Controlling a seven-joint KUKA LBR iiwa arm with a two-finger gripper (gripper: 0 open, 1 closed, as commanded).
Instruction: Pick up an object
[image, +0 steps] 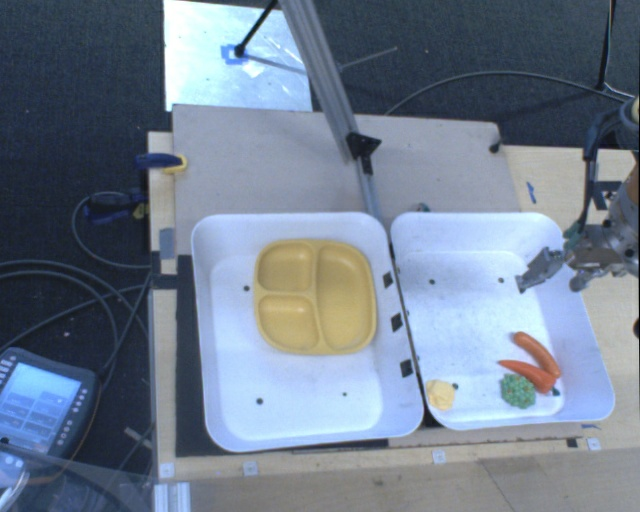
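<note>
Here, two white bins (300, 425) sit on a tan bench (300, 160) over dark carpet (70, 100).

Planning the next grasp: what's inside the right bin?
The right bin holds two orange carrot-like pieces, a green broccoli-like piece and a small yellow piece, all near its front edge. The gripper hangs over its right rim, hiding a bit of that rim.

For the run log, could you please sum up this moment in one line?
gripper: open, above right bin, holding nothing | right bin: two orange sausages, green broccoli, yellow piece | left bin: yellow divided plate
</note>
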